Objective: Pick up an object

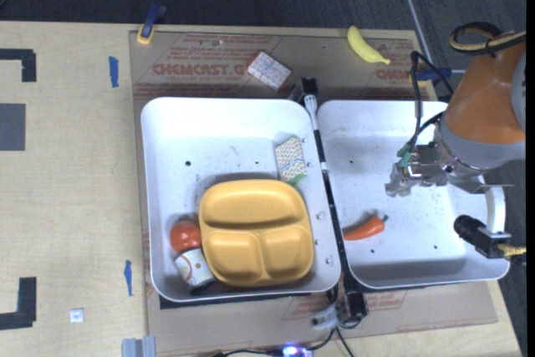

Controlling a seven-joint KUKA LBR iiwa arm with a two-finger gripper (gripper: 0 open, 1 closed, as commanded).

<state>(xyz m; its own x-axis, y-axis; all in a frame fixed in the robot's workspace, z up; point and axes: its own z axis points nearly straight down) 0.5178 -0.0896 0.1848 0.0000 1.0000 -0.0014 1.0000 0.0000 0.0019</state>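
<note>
Over the right bin [468, 267] we see the hand [407, 178] hanging at the end of the arm [489, 109], which reaches in from the right. We cannot tell how far the hand is open, and we see nothing held in it. Below and to its left a chili [365, 227] lies on the bin floor near the left wall, apart from the hand. In the left bin [167, 146] we see a yellow tray [255, 230] with a tomato [185, 236] and a small can [192, 267] against its left side, and a patterned packet [290, 158] just above it. On the table beyond the bins lie a banana [366, 46] and a small box [268, 69].
</note>
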